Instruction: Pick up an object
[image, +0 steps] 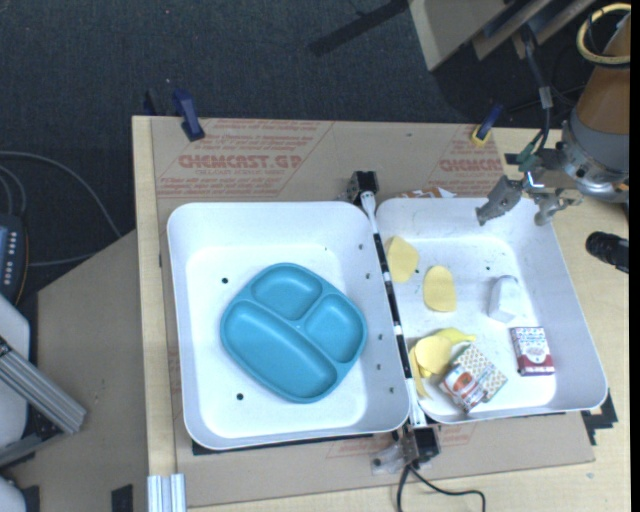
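**Jaws poised over the far rim of the right bin, nothing held**

Nearest the camera, at the front of the right bin, the clutter is thickest. A small patterned packet with a red-and-white can-like item lies tilted against a yellow banana-like toy, both pushed close to the divider between the bins. Just to their right a small red-and-white carton lies flat and apart, well clear of its neighbours, which I judge makes it the easiest pick. It is a little box with a white top panel and a red face.

Further back, a pale translucent white piece rests alone, hard to make out against the white floor. Two flat yellow pieces lie near the divider, one behind the other, thin and low, likely awkward to pinch.

The left bin holds a blue divided plate set diagonally in its middle.

Farthest, the gripper hangs above the right bin's back edge with its jaws spread apart and bare. From there every object is well apart from it, so a descent toward the front is needed.
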